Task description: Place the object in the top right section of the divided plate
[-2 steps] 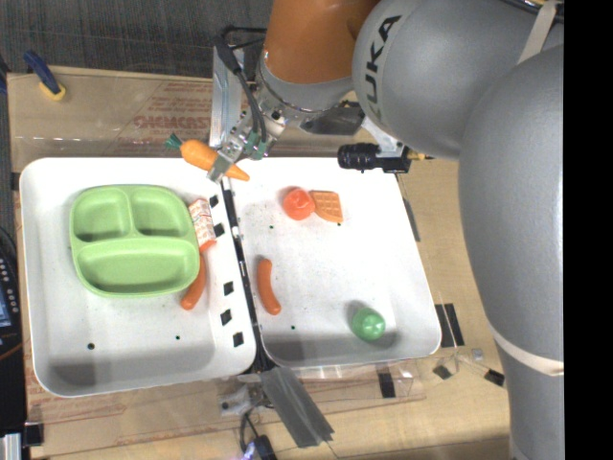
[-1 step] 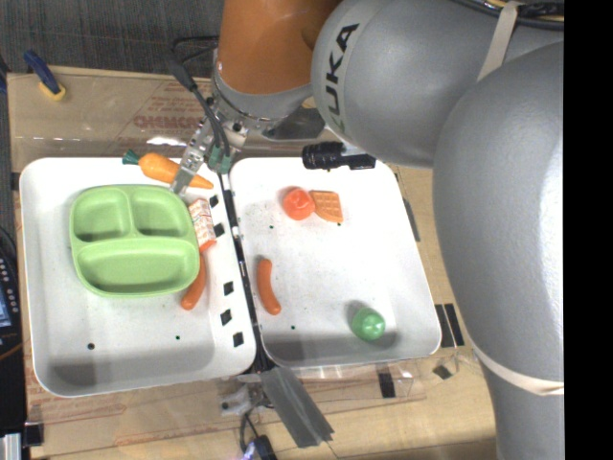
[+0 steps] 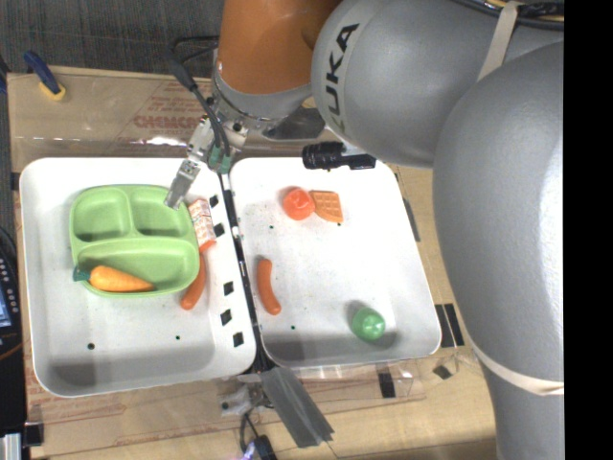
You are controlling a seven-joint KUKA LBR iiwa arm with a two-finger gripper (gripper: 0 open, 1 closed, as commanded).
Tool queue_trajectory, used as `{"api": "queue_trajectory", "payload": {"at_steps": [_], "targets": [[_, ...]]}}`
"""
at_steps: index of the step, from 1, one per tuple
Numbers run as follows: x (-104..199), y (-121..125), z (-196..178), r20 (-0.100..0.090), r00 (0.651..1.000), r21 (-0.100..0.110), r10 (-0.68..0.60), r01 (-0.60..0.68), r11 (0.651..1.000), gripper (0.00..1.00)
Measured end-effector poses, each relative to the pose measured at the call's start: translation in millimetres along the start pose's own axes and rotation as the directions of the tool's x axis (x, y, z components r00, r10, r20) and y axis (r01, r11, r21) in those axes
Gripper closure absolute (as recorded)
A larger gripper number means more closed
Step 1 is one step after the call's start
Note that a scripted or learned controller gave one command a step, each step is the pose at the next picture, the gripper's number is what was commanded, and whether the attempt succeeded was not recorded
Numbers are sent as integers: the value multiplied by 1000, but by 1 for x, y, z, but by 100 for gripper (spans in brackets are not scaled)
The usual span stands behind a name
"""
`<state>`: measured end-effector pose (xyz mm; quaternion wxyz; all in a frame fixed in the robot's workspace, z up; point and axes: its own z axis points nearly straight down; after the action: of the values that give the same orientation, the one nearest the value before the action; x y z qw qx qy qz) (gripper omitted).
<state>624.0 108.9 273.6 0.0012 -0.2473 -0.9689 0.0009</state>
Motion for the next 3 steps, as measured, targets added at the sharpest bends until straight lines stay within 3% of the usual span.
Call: {"api": "queue_trajectory", "payload": {"at_steps": [1,2,3], "targets": [[-3,0,134,-4,998,3,65,-65,998,0],[-5,2,121,1,998,-1,61,-61,998,100],[10,-47,81,1,991,-1,-135,135,991,100]]}}
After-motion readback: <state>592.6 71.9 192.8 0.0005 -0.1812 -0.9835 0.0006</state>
